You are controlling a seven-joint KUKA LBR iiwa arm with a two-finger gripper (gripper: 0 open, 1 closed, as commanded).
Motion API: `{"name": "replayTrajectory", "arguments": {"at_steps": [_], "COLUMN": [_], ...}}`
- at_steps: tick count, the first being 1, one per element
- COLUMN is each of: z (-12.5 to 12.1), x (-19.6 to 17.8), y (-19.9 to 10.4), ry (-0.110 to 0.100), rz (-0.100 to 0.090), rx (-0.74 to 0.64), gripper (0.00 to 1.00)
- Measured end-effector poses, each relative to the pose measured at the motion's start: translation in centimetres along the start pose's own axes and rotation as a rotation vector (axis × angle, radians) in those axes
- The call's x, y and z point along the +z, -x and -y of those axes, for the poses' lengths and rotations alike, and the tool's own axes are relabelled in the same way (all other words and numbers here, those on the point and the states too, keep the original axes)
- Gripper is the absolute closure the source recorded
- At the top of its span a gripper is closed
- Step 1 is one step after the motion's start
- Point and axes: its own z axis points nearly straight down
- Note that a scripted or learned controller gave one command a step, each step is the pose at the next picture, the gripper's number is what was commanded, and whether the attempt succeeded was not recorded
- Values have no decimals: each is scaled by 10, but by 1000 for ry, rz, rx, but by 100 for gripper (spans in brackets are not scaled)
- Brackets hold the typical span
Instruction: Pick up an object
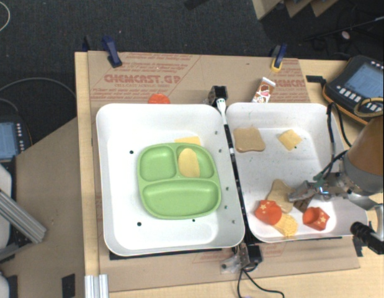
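two white bins and a pile of toy food

the left bin point(117, 129) holds a green divided plate point(178, 182) near its middle. a pale yellow oval piece point(189, 162) lies in the plate's small compartment at 1 o'clock. a flat yellow piece point(188, 141) peeks out from behind the plate's rim at 12 o'clock.

the right bin point(266, 113) sits just beside the left one. at its 11 o'clock lies a tan toast slice point(249, 139). at 12 o'clock lies a small yellow square piece point(290, 139). down low, near 6 o'clock, the toys crowd close together. there is a red tomato-like toy point(268, 212), a tan wedge point(280, 194) just above it, and a bumpy yellow piece point(287, 226) touching the red one. a second red toy point(316, 218) lies to their right.

the gripper point(301, 197) comes in from 3 o'clock, low over the right bin. its dark tips lie between the tan wedge and the second red toy. i cannot tell if its jaws are apart or closed, or if they hold anything.

a small brown and white packet point(264, 90) lies on the cardboard just past the right bin's top edge.
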Motion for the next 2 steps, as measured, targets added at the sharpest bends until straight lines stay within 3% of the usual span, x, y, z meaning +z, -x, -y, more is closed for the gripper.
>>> {"name": "replayTrajectory", "arguments": {"at_steps": [1, 2], "z": [-2, -52], "x": [-10, -56], "y": [-2, -45], "ry": [3, 3], "rz": [0, 1], "rx": [-4, -12], "gripper": [100, 100]}}
